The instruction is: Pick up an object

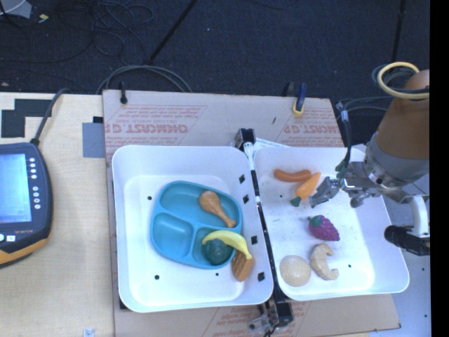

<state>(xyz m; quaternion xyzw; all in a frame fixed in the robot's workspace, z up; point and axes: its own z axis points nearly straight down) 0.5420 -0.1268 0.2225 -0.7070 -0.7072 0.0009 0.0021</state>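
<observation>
Orange carrot point(307, 185) just left of the hand point(325, 192), fingers apart, nothing between them.

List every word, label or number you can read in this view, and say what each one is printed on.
"CHEMCAST" (it seems), upside down in faded red, on the brown cardboard sheet under the two white bins; it repeats at upper right and along the bottom edge.
Screen of the orange-edged handheld pendant at left: glowing, text too small to read.

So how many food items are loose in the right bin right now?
5: a sausage at the back, a carrot beside it by the gripper, grapes mid-bin, a croissant and a pale roll at the front. The arm may hide more.
</observation>
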